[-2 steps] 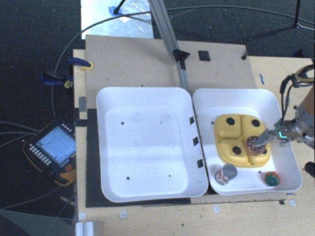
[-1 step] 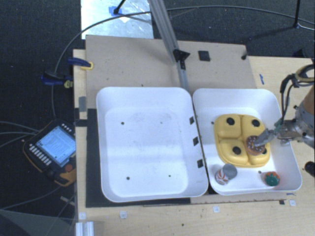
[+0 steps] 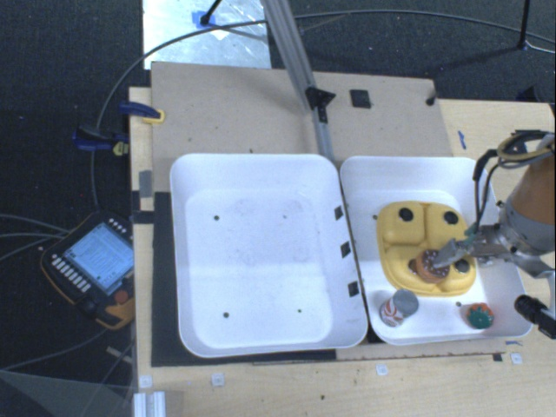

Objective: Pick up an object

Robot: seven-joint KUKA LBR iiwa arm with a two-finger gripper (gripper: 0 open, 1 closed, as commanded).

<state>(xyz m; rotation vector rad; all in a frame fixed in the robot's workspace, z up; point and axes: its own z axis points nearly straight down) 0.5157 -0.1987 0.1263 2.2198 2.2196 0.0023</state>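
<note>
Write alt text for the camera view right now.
The gripper reaches from the right over a yellow toy in the right bin. A small can and a green and orange ball lie near that bin's front edge, beside the left bin.

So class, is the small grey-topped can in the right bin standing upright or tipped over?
Tipped, it seems. The can shows its round grey end toward the camera and its side below, lying near the right bin's front wall, beside the yellow toy.
</note>
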